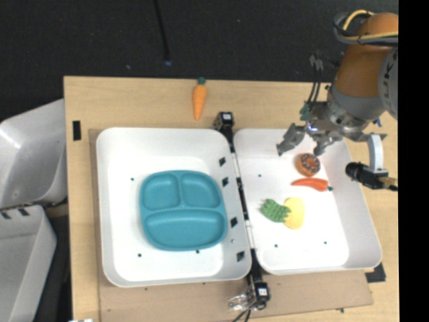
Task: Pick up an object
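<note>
Gripper [305, 141] of mine hangs spread wide over the right bin [335, 247], holding nothing. Nearest lie a yellow piece [295, 212] and green piece [274, 210], then a red pepper [310, 184], then a round brown item [309, 163] just beneath my fingers. No writing is legible.

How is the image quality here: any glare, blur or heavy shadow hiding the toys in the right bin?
Camera view: lighting is even and shadows are faint. The white right bin is bright but not blown out. The red pepper and yellow toy read clearly. The gripper is soft and low in detail. The background is dark.
</note>
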Controlling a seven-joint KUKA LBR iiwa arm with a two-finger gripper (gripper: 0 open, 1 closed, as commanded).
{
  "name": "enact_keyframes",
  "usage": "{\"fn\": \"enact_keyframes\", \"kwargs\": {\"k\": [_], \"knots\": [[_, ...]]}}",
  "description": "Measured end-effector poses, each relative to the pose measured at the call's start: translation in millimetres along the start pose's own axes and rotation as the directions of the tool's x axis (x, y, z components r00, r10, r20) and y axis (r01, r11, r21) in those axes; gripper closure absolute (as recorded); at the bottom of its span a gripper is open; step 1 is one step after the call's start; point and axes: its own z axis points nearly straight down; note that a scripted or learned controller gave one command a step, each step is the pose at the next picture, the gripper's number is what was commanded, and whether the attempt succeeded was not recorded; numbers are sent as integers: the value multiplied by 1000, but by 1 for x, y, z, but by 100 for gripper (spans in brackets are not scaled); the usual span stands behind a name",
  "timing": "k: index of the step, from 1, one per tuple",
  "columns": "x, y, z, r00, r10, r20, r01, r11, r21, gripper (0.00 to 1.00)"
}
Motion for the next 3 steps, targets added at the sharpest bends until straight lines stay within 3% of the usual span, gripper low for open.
{"fn": "enact_keyframes", "kwargs": {"k": [1, 3], "knots": [[0, 2, -8, 1000, -3, 2, 3, 1000, -13, 0], [5, 7, 80, 1000, -2, 2, 2, 1000, -10, 0]]}}
